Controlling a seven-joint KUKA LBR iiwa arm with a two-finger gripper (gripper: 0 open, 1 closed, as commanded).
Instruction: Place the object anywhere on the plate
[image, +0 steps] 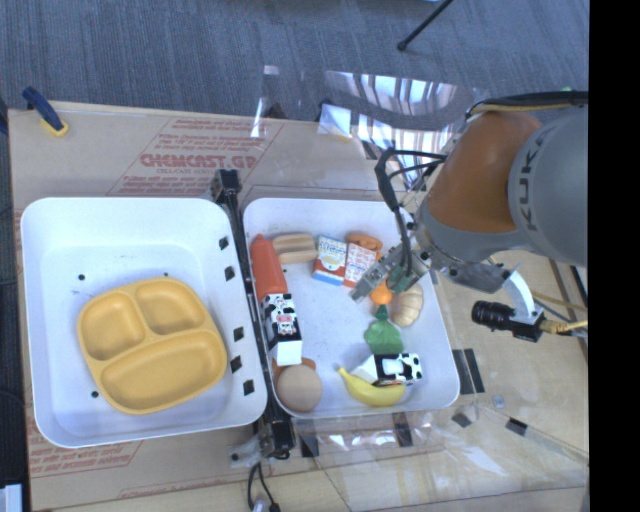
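Observation:
The yellow divided plate (150, 342) lies in the left white bin (60, 225) with nothing on it. My gripper (388, 277) is low over the right bin (330, 215), at its right side. It hovers just above a small orange toy (381, 295) and beside a beige piece (408, 307). The grey arm with its orange band (480, 175) covers the bin's upper right corner. I cannot make out anything held in the gripper.
The right bin holds several toys: a red sausage (265, 266), a bread piece (294, 247), two small cartons (331, 258), a cow-print carton (282, 322), a brown egg (298, 387), a banana (370, 391) and a green piece (381, 335). A black divider (238, 262) separates the bins.

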